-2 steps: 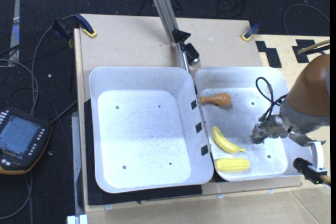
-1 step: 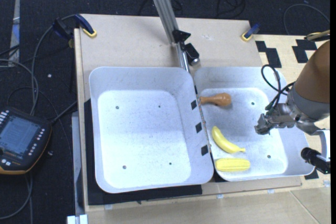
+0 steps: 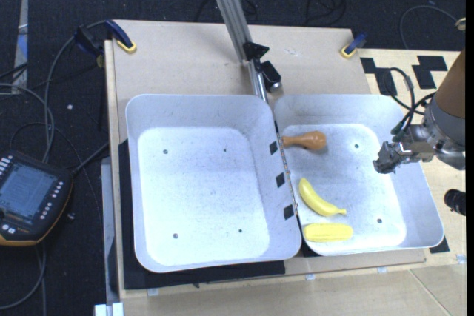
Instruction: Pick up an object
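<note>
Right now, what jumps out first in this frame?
Three bright items in the right bin: a banana and a yellow oblong piece near its front left corner, and an orange-brown pear-shaped item by the divider. The gripper hangs over that bin's right side, apart from all three.

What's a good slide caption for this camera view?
Gripper over the right bin, away from its banana, yellow block and brown pear.

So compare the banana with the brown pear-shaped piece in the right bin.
The banana is yellow; the brown pear-shaped piece is orange-brown. The banana is long and curved; the brown piece has a round bulb narrowing to a neck. The banana lies nearer the camera. Both lie flat in the right bin, apart from the gripper.
</note>
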